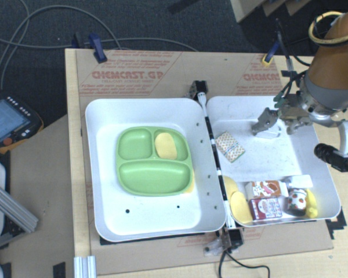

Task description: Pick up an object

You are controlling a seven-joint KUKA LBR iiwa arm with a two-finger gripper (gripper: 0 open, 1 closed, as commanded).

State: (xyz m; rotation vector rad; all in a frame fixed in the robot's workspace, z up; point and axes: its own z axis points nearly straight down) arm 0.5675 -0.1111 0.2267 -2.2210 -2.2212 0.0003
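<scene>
Gripper (pixel 271 124) poised low over right bin (pixel 313 155) — jaw state cannot be told — objects cluster along near edge, checkered packet (pixel 230 147) isolated, easiest target.

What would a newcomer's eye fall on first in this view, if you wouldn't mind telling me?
Most likely the green divided plate in the middle of the left bin, with a yellow piece in its upper right compartment. Next, the arm's gripper over the upper part of the right bin. Then the clutter along that bin's lower edge: a red carton and yellow bits, with a checked packet apart near the divider.
</scene>
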